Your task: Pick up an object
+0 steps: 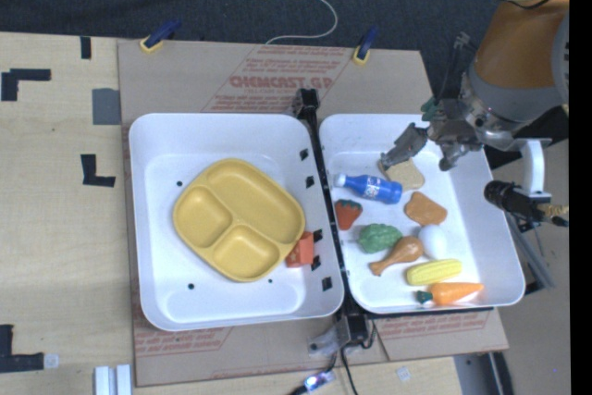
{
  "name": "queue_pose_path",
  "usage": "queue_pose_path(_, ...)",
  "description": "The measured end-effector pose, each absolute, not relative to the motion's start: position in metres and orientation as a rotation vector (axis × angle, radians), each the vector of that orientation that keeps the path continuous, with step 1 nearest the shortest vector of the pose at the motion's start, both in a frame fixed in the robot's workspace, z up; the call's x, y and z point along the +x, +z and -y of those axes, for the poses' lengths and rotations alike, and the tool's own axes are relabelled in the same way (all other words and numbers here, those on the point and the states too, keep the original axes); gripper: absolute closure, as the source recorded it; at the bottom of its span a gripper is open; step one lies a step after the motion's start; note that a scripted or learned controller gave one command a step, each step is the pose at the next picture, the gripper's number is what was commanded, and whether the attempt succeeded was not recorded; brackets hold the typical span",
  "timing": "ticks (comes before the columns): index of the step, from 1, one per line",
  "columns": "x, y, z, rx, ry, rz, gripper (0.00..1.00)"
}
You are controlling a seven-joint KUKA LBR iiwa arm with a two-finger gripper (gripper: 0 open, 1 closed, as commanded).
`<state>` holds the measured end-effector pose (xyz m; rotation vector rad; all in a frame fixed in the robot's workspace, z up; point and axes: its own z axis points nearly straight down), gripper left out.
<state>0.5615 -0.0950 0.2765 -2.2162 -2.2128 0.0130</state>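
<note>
The right bin [495, 227] holds several toy foods: a blue bottle [370, 189], a tan flat piece [405, 174], an orange-brown piece [425, 209], a red strawberry [348, 214], green broccoli [377, 237], a drumstick [398, 256], a white egg [434, 242], corn [433, 271] and a carrot [451, 292]. My gripper [427, 150] hangs over the bin's far part, just above the tan piece. Its two dark fingers [403, 146] are spread, open, with nothing between them.
The left bin [153, 199] carries a yellow divided plate [239, 217] and a small orange-red piece [301, 251] by its right wall. A black clip ridge [319, 190] joins the two bins. The arm's orange body [523, 23] looms at the upper right.
</note>
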Motion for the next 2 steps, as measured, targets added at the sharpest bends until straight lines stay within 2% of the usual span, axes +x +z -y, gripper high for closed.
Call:
queue_pose_path(1, 0.563, 0.282, 0.095, -2.219, 0.002, 2.223, 0.0)
queue_pose_path(2, 0.559, 0.238, 0.091, -2.217, 0.007, 2.22, 0.0)
